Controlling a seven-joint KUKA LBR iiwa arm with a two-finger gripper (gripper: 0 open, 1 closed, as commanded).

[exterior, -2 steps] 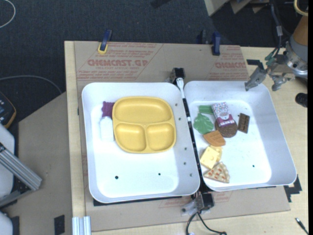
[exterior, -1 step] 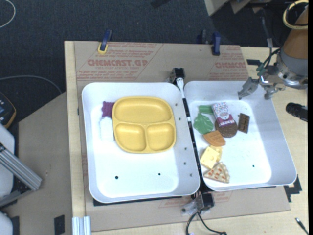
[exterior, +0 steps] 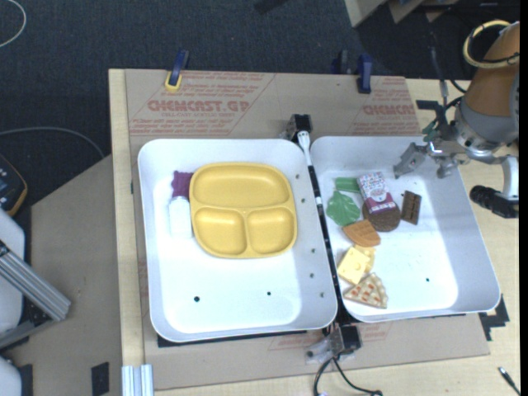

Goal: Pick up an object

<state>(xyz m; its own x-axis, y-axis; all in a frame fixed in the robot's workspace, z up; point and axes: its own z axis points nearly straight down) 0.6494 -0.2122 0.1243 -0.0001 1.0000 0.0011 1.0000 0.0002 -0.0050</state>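
Approach step: claw (exterior: pixel 422 158) at right-centre of frame, above right bin's (exterior: pixel 470 258) upper rim, holding nothing; finger spread unclear. Next: descend onto brown bar (exterior: pixel 411 207) below-left.

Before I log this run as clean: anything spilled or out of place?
Nothing spilled. The yellow tray sits upright in the left bin, half covering a purple-and-white item. The toy foods cluster in the right bin.

A robotics lab is indicated by a clamped cardboard-covered counter (exterior: pixel 247 97), loose cables (exterior: pixel 49 139) and aluminium framing (exterior: pixel 33 283).
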